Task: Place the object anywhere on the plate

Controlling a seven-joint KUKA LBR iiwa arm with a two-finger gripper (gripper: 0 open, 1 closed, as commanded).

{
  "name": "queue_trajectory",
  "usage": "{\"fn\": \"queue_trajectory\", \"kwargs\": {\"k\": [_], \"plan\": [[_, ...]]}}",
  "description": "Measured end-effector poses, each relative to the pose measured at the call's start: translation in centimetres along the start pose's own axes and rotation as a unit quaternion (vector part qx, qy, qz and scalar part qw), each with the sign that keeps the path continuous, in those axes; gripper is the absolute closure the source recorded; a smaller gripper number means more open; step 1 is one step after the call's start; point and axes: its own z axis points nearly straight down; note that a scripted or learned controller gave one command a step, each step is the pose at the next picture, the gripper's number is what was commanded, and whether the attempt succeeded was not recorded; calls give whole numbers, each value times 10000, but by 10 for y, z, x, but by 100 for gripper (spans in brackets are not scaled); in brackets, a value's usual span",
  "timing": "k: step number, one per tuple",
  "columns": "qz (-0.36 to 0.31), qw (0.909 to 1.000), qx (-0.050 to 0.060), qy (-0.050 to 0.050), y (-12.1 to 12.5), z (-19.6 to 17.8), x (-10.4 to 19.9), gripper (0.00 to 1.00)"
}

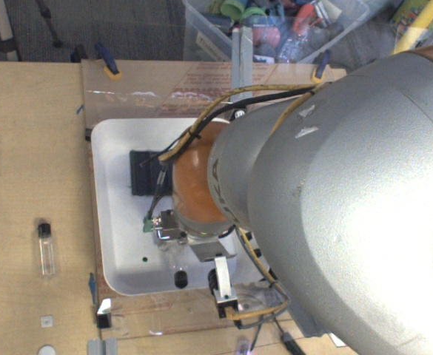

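A flat black square object (145,171) lies in the upper left part of the white bin (116,213). The grey arm with its orange band (194,187) reaches in from the right and covers most of the bin. My gripper (178,254) hangs over the lower middle of the bin, below and right of the black object and apart from it. A small dark knob (180,278) and a dark speck (145,258) sit on the bin floor near the gripper. The arm's bulk hides the bin's right side and whatever lies there.
A clear vial with a black cap (46,248) lies on the wooden bench left of the bin. A plastic tub of coloured toys (275,13) stands behind the bench. A blue clamp (110,66) holds the clear sheet at the back edge.
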Motion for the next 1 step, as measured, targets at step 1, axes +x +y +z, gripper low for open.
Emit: {"fn": "queue_trajectory", "kwargs": {"k": [1], "plan": [[-4072,9133,-88,-7,-15,9,-69,100]]}}
